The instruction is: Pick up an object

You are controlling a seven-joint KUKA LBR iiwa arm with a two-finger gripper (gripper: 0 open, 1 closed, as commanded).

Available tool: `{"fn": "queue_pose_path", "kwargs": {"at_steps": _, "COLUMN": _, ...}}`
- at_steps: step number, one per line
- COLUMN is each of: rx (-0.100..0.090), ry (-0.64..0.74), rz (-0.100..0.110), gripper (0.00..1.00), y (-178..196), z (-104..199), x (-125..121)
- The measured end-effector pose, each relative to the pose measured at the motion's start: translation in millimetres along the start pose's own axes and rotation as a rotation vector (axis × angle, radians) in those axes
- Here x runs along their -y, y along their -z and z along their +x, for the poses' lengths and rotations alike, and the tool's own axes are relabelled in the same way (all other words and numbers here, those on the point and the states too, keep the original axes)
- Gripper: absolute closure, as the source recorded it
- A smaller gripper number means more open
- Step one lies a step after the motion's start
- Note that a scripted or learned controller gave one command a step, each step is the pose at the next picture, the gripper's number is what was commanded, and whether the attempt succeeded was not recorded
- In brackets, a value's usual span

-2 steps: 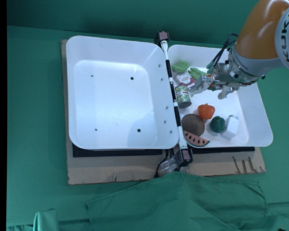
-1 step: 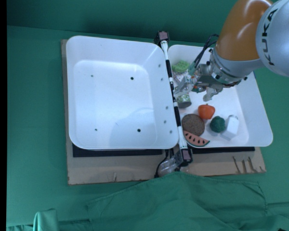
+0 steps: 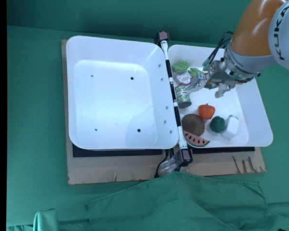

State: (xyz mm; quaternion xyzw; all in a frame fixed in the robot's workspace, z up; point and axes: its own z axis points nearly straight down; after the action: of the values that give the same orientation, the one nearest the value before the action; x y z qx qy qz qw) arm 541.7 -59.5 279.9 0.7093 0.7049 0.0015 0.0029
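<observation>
The right bin (image 3: 254, 110) holds several small toy items: a green block (image 3: 181, 66), a red-and-white packet (image 3: 184, 77), a green can (image 3: 183, 96), an orange pepper (image 3: 206, 111), a brown round piece (image 3: 193, 124), a watermelon slice (image 3: 196, 139), a dark green ball (image 3: 217, 124) and a white carton (image 3: 231, 127). My gripper (image 3: 210, 84) hangs over the upper middle of this bin, just right of the packet and can, above the orange pepper. Something green and orange shows by its fingers, but the wrist hides whether it is held.
The left bin (image 3: 86, 52) lies beside the right one, joined by a black-and-white divider rail (image 3: 171, 83). Both rest on a cardboard sheet (image 3: 115, 170) on green cloth. A crumpled fold of cloth (image 3: 183, 201) lies at the front.
</observation>
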Motion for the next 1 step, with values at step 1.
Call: {"fn": "queue_pose_path", "kwargs": {"at_steps": 1, "rx": -0.001, "ry": 0.002, "rz": 0.001, "gripper": 0.0, "y": -0.1, "z": 1.7, "x": 0.4}}
